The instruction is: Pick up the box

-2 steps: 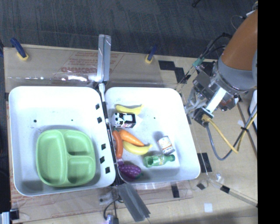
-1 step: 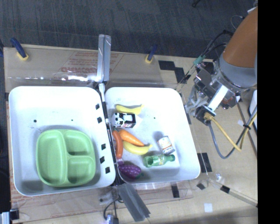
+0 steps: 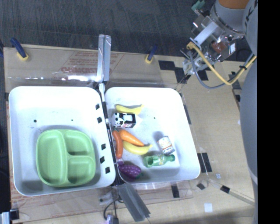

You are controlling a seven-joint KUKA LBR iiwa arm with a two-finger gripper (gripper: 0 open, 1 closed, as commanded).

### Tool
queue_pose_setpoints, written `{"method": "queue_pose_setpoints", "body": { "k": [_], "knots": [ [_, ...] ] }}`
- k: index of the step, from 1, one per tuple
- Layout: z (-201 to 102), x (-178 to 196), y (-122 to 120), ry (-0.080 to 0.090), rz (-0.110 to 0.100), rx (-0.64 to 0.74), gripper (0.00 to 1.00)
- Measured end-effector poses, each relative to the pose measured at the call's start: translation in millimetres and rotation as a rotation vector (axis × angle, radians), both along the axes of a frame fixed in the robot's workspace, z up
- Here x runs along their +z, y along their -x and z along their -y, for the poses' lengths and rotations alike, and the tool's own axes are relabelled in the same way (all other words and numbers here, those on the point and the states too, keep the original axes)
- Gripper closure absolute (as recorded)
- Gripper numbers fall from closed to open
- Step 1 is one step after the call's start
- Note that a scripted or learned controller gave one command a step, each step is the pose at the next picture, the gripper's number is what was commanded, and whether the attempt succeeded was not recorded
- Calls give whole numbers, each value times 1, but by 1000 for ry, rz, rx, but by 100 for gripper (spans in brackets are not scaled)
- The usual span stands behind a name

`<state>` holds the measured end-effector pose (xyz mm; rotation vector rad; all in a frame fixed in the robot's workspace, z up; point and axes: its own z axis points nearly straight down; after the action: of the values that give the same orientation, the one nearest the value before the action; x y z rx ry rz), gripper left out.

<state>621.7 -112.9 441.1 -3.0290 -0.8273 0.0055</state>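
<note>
Currently the box (image 3: 124, 119) lies in the right bin (image 3: 183, 127), well down-left of the jaws (image 3: 192, 65); whether they are wide or narrow, I cannot tell.

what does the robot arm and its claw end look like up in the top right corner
The arm is smooth grey, with an orange band above the wrist. Below that sits a cluttered metal wrist block with white and dark parts and a reddish patch. The claw looks like pale metal. A yellow cable loops out from the wrist and back toward the arm, with a thinner dark cable beside it.
</note>
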Motion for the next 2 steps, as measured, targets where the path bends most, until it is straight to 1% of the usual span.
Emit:
{"method": "queue_pose_setpoints", "body": {
  "k": [1,2],
  "knots": [
    [33,0,-25,-1,0,-46,100],
    [29,9,-27,-3,-5,-33,100]
  ]
}}
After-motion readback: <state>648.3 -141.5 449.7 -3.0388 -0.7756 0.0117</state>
